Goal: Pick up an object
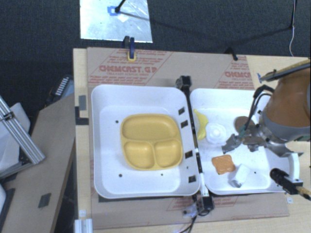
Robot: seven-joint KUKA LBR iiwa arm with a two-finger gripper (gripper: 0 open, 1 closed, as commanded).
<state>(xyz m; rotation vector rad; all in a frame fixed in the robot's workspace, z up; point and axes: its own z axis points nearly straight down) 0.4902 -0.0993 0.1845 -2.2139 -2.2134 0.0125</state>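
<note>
While hanging low over the right bin (221, 95), reaches in from the right: arm (286, 106) with pincer (232, 143) at its left tip. Cannot tell how far the pincer is parted; nothing seen between its tips. Just below it, lying apart, an orange piece (223, 164). Just left and above, a white round thing (215, 133), with a yellow piece (201, 122) hard by the dividing wall. Lower right, near the front rim, a white cylinder (239, 176). Left bin (104, 130): a yellow tray (149, 141) in the middle, bare floor all round it. Under both, brown board on the worktop (80, 76).
</note>
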